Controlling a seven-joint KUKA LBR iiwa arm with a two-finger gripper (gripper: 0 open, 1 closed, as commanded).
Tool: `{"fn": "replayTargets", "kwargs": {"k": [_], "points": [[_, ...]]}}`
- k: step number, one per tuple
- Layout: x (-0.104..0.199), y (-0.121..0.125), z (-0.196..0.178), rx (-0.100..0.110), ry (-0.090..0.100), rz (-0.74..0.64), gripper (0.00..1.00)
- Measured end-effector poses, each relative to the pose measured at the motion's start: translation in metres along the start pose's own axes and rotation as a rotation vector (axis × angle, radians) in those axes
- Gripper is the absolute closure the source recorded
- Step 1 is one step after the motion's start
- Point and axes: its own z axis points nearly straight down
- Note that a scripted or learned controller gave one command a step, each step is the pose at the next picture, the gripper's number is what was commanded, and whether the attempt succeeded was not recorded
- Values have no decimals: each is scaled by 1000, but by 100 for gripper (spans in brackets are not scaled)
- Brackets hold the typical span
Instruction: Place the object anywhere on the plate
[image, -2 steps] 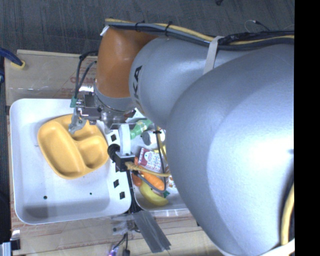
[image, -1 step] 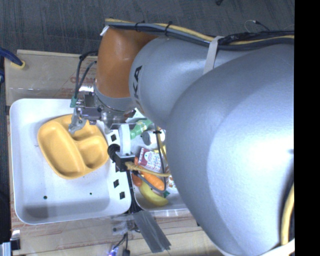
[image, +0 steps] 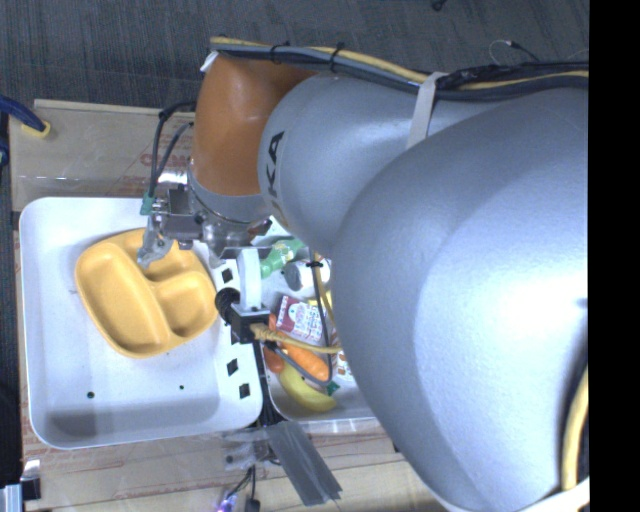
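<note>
Where the grey arm (image: 430, 260) reaches in, its smooth rounded casing hides most of the right bin (image: 300, 415), and one glossy orange band (image: 232, 120) wraps it above the wrist. Below that band hangs the claw (image: 158, 245), a small metal piece, low over the upper edge of the plate (image: 145, 293); whether it is spread or pressed together I cannot tell, and nothing can be seen pinched in it.

One plate lies in the left bin (image: 60, 400). It is yellow, matte plastic with rounded corners, divided by raised ridges into shallow compartments, and it sits toward the bin's upper right part, near the wall shared with the other bin. No object lies on its visible surface.

Two white bins stand side by side on the pale wooden bench (image: 90, 120), both smooth and shallow with rounded rims. A narrow strip of the right bin holds a crowded pile: one green item (image: 275, 262), one red and white printed packet (image: 298, 320), one orange carrot-shaped piece (image: 300, 362) and one yellow rounded fruit shape (image: 300, 392), lying close together and partly overlapping. Which of these is the task's object cannot be told.
</note>
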Motion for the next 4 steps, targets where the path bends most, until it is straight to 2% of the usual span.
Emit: {"fn": "replayTargets", "kwargs": {"k": [4], "points": [[0,0,0,0,0,0,0]]}}
